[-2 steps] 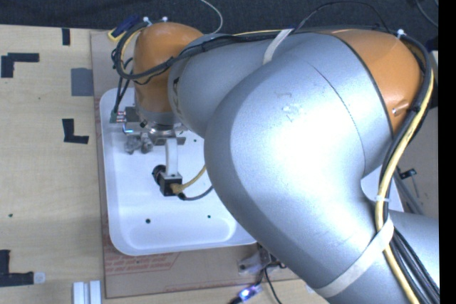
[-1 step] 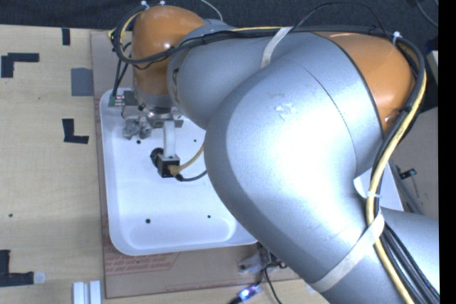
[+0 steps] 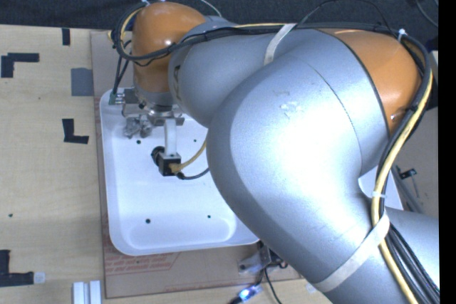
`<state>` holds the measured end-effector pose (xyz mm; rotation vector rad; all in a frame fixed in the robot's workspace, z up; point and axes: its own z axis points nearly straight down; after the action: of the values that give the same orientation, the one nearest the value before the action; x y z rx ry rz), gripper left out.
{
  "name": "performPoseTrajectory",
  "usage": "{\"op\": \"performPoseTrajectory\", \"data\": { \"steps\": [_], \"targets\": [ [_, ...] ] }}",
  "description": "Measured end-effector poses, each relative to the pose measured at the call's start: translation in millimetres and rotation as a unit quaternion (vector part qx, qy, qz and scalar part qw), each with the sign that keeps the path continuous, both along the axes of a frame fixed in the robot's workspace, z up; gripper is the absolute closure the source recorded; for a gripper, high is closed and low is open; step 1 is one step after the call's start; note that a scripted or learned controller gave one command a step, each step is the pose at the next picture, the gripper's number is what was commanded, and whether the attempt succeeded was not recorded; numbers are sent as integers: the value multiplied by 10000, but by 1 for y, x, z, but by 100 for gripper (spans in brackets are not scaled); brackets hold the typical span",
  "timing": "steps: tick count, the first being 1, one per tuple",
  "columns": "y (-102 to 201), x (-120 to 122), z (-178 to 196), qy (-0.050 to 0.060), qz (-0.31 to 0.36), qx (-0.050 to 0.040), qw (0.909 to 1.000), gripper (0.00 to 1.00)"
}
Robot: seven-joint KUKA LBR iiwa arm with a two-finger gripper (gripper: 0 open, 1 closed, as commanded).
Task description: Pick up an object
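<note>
Objects for picking cannot be made out anywhere in the shallow white plastic bin (image 3: 164,224); its visible floor shows just a few small dark dots. From the camera above, the grey arm (image 3: 299,153) with its orange band (image 3: 157,28) reaches in from the right and covers much of the scene. Its jaws (image 3: 146,121) hang low over the bin's far left corner, near the rim, but whether they are apart or closed, or grip anything, cannot be told. A small black fitting (image 3: 166,160) hangs below. The bin rests on the pale wooden desk (image 3: 43,189) marked with black tape.
</note>
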<state>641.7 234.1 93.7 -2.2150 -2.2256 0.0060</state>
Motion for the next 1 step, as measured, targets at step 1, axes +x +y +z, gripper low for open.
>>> {"op": "performPoseTrajectory", "data": {
  "steps": [1],
  "targets": [
    [0,27,-10,-15,-9,11,10000,100]
  ]
}}
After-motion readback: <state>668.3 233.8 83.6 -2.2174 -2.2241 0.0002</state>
